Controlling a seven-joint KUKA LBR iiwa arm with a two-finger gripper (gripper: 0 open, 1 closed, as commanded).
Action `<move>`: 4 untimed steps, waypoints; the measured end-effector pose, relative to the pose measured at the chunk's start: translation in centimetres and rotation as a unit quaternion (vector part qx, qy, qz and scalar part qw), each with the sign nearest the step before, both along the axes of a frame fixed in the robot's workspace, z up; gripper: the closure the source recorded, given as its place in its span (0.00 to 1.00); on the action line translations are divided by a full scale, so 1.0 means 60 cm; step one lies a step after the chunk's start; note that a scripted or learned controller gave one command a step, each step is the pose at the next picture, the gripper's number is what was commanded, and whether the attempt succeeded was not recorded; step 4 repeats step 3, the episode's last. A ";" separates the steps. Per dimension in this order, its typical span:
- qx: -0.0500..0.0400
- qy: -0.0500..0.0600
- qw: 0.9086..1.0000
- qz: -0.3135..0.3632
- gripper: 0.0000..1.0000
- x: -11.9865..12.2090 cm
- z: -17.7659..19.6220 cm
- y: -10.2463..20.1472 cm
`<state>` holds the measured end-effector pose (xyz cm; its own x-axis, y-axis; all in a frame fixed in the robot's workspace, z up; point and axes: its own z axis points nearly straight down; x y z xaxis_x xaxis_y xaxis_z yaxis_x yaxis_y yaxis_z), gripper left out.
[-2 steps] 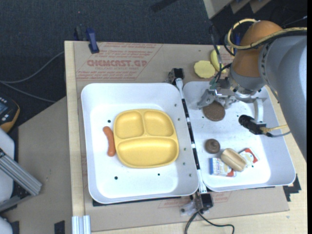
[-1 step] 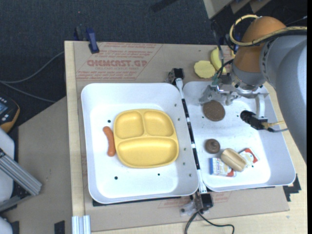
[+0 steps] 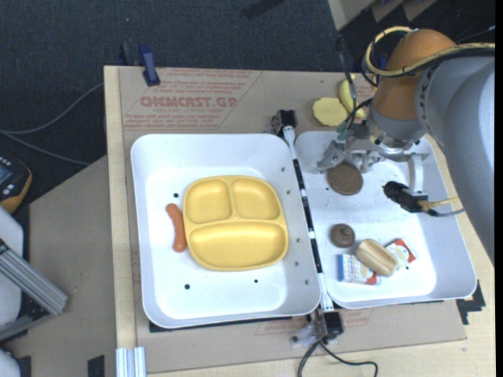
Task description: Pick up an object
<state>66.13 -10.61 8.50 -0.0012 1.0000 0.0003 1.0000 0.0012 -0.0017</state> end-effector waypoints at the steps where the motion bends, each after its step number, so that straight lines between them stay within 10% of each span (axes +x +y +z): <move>1: -0.001 -0.002 1.000 -0.001 0.00 0.009 0.000 -0.016; 2: 0.000 0.001 1.000 -0.001 0.00 -0.029 0.000 -0.022; 3: 0.000 -0.002 1.000 -0.001 1.00 -0.026 0.018 -0.021; 4: 0.000 -0.002 1.000 -0.001 1.00 -0.026 0.018 -0.021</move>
